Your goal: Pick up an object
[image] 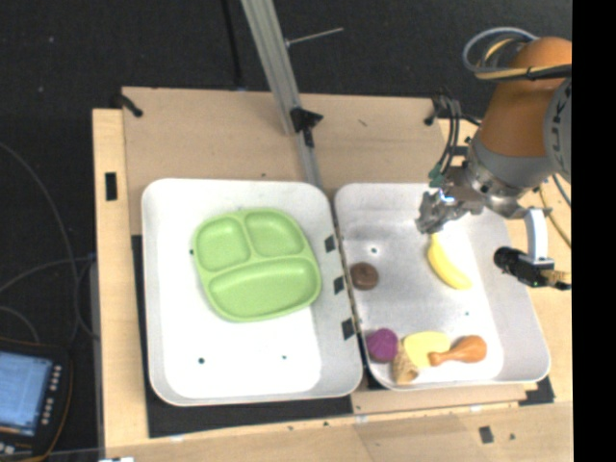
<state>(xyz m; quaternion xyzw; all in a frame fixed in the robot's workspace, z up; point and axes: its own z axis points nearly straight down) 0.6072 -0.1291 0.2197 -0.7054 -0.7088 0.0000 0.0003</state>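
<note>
1. My gripper [435, 212] hangs over the right bin [500, 354], just above the banana's [449, 263] upper end; I cannot tell whether it is released or clenched, and nothing shows grasped in it.
2. I judge a good pick needs me centred across the banana's middle, descending straight.
3. I can read no labels or writing.

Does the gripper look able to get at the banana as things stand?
Probably yes. The gripper hangs just above the banana's upper end in the right bin, and the banana lies alone on bare floor, apart from the other items.
</note>
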